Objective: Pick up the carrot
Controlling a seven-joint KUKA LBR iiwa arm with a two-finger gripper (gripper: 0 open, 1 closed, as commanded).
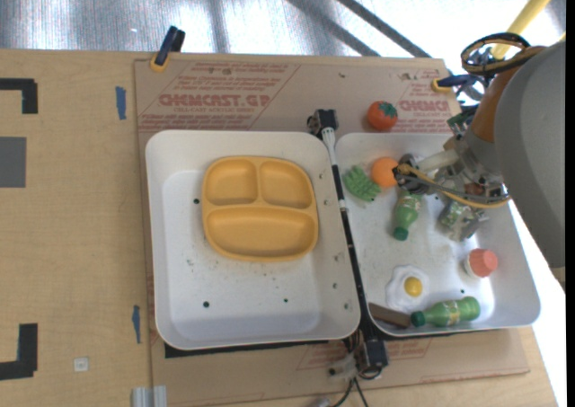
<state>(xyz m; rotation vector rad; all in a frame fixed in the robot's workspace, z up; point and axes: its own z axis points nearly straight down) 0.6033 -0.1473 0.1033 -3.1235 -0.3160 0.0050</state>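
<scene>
Care with the approach is what this step asks from you, because the carrot (384, 172) is not yet held. It lies in the right bin (526, 293), just up and to the left of the small green bottle (405, 216) as the camera sees it. The claw (422, 172) is just up and to the right of that same bottle, so it seems almost beside the orange end of the carrot. Cables and the wrist cover it, and I cannot tell if it is apart or together. The carrot looks short and thick. Its long axis runs at a slant, with the green leaves pointing down and left, toward the side of the bottle's cap, and the orange body pointing up and right, away from the bottle. I judge that you should turn the claw so it closes across this axis, not along it, and take the orange body at its middle, because the leaf part looks soft and thin and may slip out. Come down straight from above and stay on the side away from the bottle, since the bottle stands close and a wide approach could push it over or catch it together with the carrot. Below the bottle lies a fried egg (406, 286), well apart from the carrot, so it should not disturb you. Lift slowly only when the body sits firmly.
</scene>
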